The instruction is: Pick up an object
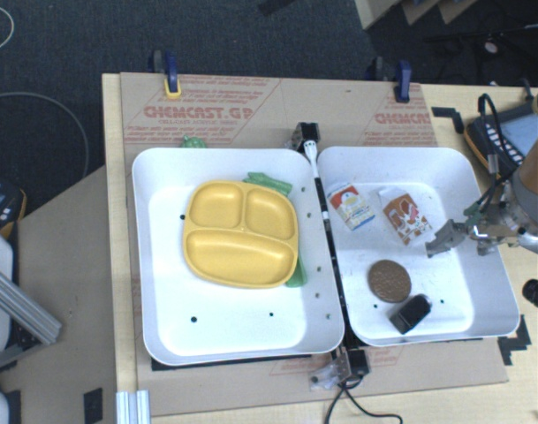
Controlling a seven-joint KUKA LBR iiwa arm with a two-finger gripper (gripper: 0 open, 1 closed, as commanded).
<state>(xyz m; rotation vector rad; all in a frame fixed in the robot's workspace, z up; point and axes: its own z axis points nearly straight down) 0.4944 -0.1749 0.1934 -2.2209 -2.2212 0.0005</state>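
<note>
Gripper [451, 234] over right bin [481, 321], just right of red-and-white packet [406, 217]; finger state indeterminate. Brown disc [390, 281], black block [411, 313] below-left of gripper.

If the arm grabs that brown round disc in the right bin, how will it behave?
The brown disc lies flat and looks thin, so the pincer may struggle to get under its edge. It looks stiff, and probably light. Pushed, it would likely slide rather than roll.
</note>
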